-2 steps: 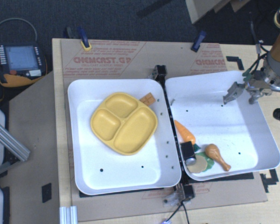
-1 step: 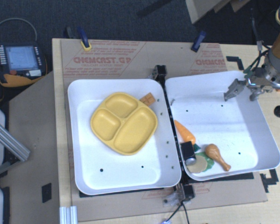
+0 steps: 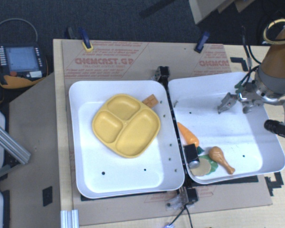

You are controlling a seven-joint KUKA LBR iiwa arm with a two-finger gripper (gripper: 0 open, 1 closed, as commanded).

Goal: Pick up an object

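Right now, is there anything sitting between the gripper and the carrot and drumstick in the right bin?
Nothing visible does. The gripper hovers over bare white floor of the right bin. The carrot and the drumstick lie nearer the bin's front, with open floor between them and the gripper.

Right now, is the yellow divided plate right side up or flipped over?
Right side up. The yellow divided plate lies flat in the left bin with its three compartments facing up, their raised dividers visible.
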